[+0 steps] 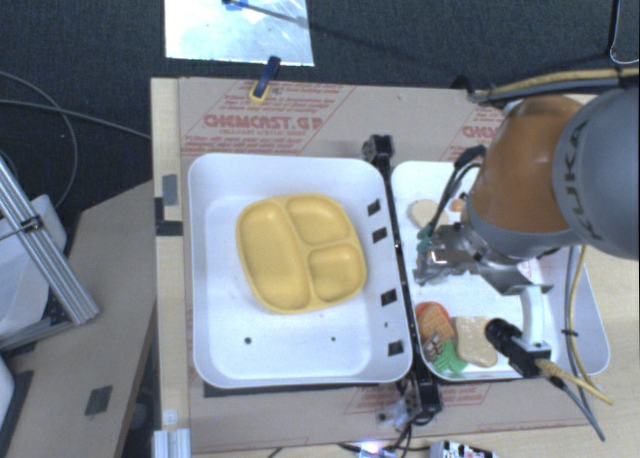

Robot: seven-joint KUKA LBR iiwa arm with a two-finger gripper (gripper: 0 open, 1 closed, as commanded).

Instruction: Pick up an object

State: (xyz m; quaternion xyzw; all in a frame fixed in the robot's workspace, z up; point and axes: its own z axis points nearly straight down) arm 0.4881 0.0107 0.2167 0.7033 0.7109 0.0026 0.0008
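Bench (pixel 170 246) with a board and two bins.
A brown printed board (pixel 300 116) lies on the tan bench and bears two white bins side by side, touching along a black clip strip (pixel 392 266). The left bin (pixel 215 346) carries a yellow tray (pixel 300 251); the right bin (pixel 595 336) is partly hidden by the arm. A yellow-and-blue clip (pixel 265 79) rests at the board's far edge.

The arm (pixel 540 176) overhangs the right bin (pixel 600 346), blocking access to its centre from above. Objects (pixel 455 336) crowd that bin's near-left corner. In the left bin (pixel 215 346), a yellow divided tray (pixel 300 251) occupies the centre; margins along all four edges remain passable.
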